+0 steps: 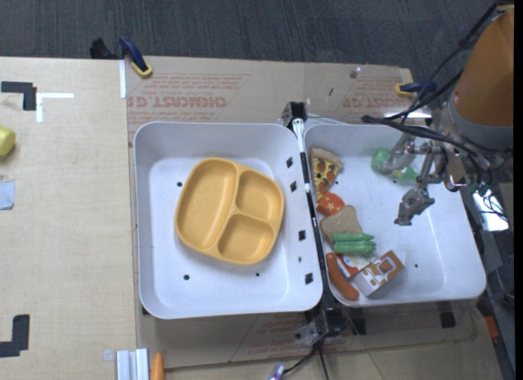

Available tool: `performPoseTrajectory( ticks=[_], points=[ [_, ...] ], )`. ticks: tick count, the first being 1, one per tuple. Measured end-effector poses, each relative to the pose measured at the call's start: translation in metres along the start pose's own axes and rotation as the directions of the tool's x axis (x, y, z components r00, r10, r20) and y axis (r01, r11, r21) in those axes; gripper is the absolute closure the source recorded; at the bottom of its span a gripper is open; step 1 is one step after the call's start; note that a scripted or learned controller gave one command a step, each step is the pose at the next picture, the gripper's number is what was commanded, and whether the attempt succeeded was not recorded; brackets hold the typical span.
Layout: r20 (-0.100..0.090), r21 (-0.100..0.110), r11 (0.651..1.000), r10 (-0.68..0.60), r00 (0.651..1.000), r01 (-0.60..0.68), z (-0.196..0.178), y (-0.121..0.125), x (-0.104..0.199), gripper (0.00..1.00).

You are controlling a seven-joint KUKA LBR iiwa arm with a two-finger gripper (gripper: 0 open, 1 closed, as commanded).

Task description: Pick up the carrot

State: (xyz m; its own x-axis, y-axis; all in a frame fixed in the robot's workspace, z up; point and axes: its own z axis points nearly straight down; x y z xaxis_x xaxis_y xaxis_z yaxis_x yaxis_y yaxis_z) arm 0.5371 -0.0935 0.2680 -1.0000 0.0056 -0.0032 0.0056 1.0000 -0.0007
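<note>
A small orange-red piece, which I take for the carrot, lies in the right bin near its left wall, between a pizza slice and a slice of bread. My gripper hangs over the bin's right half, well to the right of the carrot and apart from it. The arm comes down from the upper right with its orange band above the wrist. Nothing of the carrot is hidden.
Green beans, a red sausage and a small carton lie below the bread. A green item sits at the bin's back, just left of the wrist. The left bin holds a yellow divided plate.
</note>
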Motion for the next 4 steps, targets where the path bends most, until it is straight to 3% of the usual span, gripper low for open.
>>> performPoseTrajectory(
  ticks=[1,2,3,4],
  points=[
    [-0.001,-0.002,0.998,-0.058,0.998,0.058,0.042,0.081,0.046,0.0],
    [-0.002,-0.002,0.999,-0.033,0.999,0.033,0.076,0.183,0.045,0.0],
    [0.002,-0.002,0.994,-0.11,0.994,0.11,0.175,0.205,0.037,0.0],
    [0.005,-0.002,0.994,-0.112,0.994,0.112,0.167,0.205,0.036,1.0]
  ],
)
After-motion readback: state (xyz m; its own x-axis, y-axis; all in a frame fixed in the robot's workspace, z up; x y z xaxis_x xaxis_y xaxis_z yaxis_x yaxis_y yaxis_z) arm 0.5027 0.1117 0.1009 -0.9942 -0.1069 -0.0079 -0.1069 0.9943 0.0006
